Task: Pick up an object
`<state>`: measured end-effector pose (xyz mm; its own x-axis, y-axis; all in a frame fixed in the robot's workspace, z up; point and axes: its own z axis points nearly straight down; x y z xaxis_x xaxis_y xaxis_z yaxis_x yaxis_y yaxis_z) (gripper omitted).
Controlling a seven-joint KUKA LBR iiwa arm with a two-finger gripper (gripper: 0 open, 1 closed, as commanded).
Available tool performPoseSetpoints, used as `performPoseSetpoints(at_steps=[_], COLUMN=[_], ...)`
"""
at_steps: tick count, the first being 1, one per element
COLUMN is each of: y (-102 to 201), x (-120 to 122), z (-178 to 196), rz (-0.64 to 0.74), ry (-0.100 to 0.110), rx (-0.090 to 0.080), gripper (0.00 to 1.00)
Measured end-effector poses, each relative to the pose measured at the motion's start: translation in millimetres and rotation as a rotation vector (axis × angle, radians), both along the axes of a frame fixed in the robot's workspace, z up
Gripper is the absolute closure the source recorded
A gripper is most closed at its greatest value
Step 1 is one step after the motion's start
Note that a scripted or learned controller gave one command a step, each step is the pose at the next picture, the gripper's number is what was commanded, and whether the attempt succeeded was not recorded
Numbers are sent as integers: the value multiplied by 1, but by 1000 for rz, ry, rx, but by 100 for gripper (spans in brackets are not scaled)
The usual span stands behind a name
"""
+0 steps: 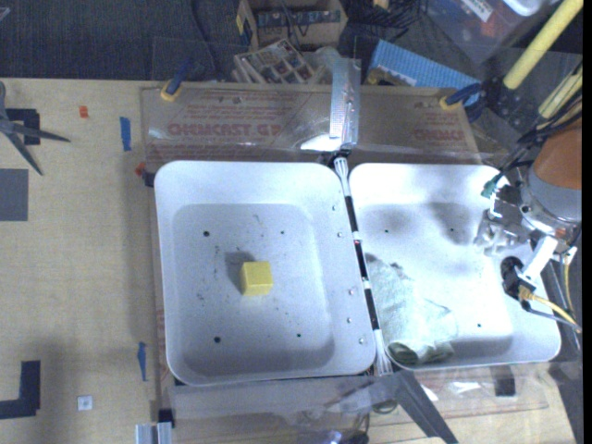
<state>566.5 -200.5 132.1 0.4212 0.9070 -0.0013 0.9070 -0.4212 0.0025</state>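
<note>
A rolled, mottled grey-green cloth (pixel 413 314) lies at the near left of the right-hand bin (pixel 435 192), its open end toward the near rim and its length running back along the divider between the two bins. In the left-hand bin (pixel 185 192), a small yellow block (pixel 257 277) sits alone on the floor, roughly at the middle and well apart from the cloth. Both bins rest side by side on a pale wooden desk (pixel 74 248).

Farther back and to the right, the arm's jaws (pixel 499 234) hang over the far right part of the right-hand bin, near its right wall, with cables trailing off the wrist. Whether the jaws are open or closed cannot be told from this angle, and nothing can be seen between them. The cloth lies near-left of the jaws, apart from them; the yellow block is across the divider, well away to their left. The orange band (pixel 562 160) of the arm shows at the right edge above the wrist.

Beyond the bins, a flattened cardboard sheet (pixel 240 123) lies along the desk's far side, held by blue clamps (pixel 176 81).
</note>
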Motion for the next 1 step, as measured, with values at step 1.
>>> performPoseSetpoints(at_steps=[1], y=[14], x=[-53], z=[7], rz=[484], ry=[3], rx=[3], gripper=[100])
